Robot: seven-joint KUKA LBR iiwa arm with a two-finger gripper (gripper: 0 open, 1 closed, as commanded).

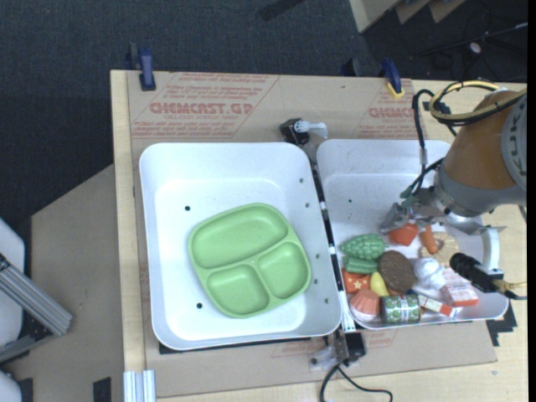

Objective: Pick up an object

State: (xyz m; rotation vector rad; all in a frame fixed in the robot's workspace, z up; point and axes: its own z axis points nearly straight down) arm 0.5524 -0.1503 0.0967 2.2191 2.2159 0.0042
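Observation:
The right bin (368, 170) holds a heap of small toy foods near its front: a green bumpy piece (363, 247), a brown round piece (396, 270), a green can (402, 309), a red piece with a star (358, 282) and orange pieces (404, 234). My gripper (408, 217) is low in this bin, at the back edge of the heap, right above the orange pieces. The arm's grey body covers most of it. A green divided plate (249, 258) lies in the left bin (167, 191).
The arm (486, 162) with its orange band comes in over the right bin's right side. A black-and-white clamp (300, 130) sits at the back between the bins. Blue clamps (146, 67) hold the bench's back corners. A black cable loops above the arm.

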